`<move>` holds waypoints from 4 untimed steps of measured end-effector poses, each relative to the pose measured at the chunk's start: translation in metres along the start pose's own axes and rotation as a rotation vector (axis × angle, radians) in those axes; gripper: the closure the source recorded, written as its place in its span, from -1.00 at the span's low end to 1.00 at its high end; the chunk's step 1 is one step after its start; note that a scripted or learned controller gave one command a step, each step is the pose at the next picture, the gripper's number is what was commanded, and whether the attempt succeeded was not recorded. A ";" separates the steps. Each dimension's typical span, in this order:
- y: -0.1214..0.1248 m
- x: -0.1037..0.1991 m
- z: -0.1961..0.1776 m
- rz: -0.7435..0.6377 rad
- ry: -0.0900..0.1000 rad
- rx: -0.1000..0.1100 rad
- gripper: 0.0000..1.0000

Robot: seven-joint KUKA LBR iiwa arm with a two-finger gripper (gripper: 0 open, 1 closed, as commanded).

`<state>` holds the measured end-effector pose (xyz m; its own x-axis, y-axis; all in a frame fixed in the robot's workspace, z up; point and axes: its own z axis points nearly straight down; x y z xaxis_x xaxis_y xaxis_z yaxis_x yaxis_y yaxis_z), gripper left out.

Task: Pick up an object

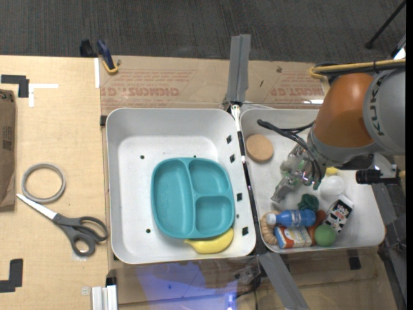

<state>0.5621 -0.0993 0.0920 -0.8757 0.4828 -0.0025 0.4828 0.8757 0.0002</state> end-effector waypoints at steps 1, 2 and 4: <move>-0.055 -0.048 -0.001 -0.082 -0.002 0.000 -1.00; 0.017 -0.053 -0.001 0.081 -0.002 -0.001 -1.00; 0.020 -0.028 0.000 0.231 -0.001 0.000 -1.00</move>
